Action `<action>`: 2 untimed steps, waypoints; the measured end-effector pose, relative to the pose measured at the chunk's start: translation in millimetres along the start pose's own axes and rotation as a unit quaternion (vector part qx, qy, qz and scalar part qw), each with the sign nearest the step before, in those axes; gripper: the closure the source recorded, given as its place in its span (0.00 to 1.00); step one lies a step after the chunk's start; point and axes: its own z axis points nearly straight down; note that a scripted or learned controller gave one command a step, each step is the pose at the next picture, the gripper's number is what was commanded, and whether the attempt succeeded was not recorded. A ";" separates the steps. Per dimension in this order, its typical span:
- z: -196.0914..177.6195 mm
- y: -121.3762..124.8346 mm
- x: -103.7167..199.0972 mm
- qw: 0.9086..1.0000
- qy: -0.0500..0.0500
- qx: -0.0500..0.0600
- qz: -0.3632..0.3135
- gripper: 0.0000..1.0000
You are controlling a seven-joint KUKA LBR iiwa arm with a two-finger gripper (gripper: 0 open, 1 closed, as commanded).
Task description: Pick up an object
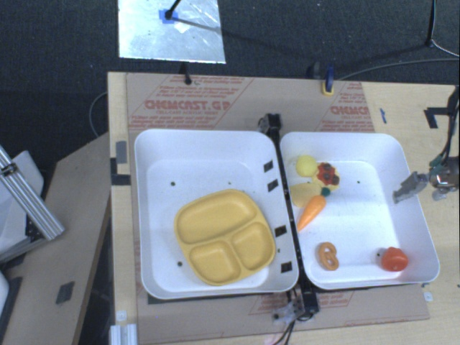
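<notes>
The right bin (402, 157) holds several toy foods. A yellow lemon (307, 166) lies at its far left, with a small red and dark berry cluster (327, 174) touching it. An orange carrot (311, 211) lies slanted along the left wall, over a pale yellow piece (300, 192). A pretzel (327, 256) sits near the front wall. A red tomato (393, 259) rests in the front right corner. My gripper (411, 187) hangs at the bin's right wall, above the rim and apart from every object, with nothing seen in it.
The left bin (154, 192) holds a yellow three-compartment plate (225, 236). A black divider with clips (282, 192) runs between the bins. A shiny metal sheet (171, 20) lies on the dark floor beyond the bench. Cables run at the top right.
</notes>
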 end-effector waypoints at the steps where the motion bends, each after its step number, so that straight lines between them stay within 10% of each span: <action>1: 62.5 0.9 2.4 1.000 0.001 0.002 0.001 0.00; 2: 124.7 -2.8 6.0 1.000 0.001 0.003 0.001 0.00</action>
